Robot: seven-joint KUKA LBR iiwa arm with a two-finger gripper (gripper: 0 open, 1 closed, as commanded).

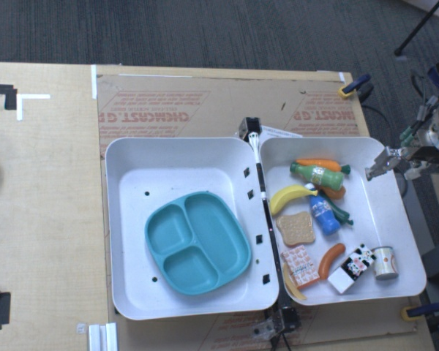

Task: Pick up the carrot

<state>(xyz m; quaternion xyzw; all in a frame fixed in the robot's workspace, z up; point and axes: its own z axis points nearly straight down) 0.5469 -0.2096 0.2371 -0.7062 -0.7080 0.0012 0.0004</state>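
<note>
The carrot (323,164) is a long orange piece lying across the back of the right bin (404,221). A green bottle (316,173) lies right in front of it and hides its lower edge. Just below the bottle sits another orange piece with a dark green stem (336,193). My gripper (380,165) hangs over the right bin's back right rim, a short way to the right of the carrot and apart from it. Nothing shows in its grasp.
The right bin also holds a banana (291,195), a blue bottle (324,216), a bread slice (297,228), a sausage (331,259), a patterned carton (351,267) and a small can (384,262). A teal divided plate (197,241) lies in the left bin (132,167).
</note>
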